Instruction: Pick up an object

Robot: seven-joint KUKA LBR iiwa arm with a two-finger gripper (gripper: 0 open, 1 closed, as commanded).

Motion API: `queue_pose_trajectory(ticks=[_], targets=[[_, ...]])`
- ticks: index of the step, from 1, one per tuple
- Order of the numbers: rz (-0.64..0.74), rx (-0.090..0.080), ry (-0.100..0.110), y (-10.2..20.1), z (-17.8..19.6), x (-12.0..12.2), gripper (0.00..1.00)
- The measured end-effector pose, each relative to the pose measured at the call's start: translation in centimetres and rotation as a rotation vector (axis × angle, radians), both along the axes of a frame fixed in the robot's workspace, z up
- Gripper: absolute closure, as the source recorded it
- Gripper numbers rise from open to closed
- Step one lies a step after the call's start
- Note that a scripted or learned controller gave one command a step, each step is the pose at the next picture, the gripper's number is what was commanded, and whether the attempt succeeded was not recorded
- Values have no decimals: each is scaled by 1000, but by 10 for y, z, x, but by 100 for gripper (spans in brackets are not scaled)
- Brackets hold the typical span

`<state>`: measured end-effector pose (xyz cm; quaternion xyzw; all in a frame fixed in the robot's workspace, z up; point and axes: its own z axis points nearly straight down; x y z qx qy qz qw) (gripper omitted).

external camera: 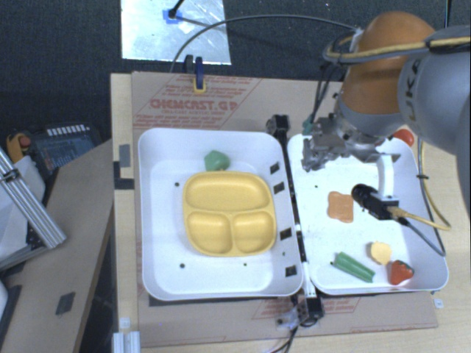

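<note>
Arm: reaching in from the right of the frame, its bulk over the upper part of the right bin [321, 245].
Gripper: the gripper [315, 153] sits over that bin's upper left corner, close to the divider between the two bins.
Grip: too dark and blurred here to judge whether it's spread or closed. No item visible in it, so I'm not calling a hold.
Nearest target: the orange piece [340, 207], flat on the bin floor, just below the gripper in the frame and apart from it.
Other candidates, lower right of the frame: a green stick [352, 267], a small yellow piece [380, 253] and a red piece [400, 272] touching or nearly touching the yellow one, all well away from the gripper.
Left bin: the left bin [158, 197] carries a yellow divided tray [228, 213] at centre, with a green lump [216, 160] at the tray's top edge.
Progress: early, by my read. Every item lies on a bin floor and nothing is lifted.
Still to do: settle over one item, likely the orange piece, then come down, close on it and raise it clear.
</note>
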<state>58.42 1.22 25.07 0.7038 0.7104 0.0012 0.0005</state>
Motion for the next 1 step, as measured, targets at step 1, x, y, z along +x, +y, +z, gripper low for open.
queue_pose_trajectory(ticks=[1], targets=[[0,0,2,46,-11,-4,100]])
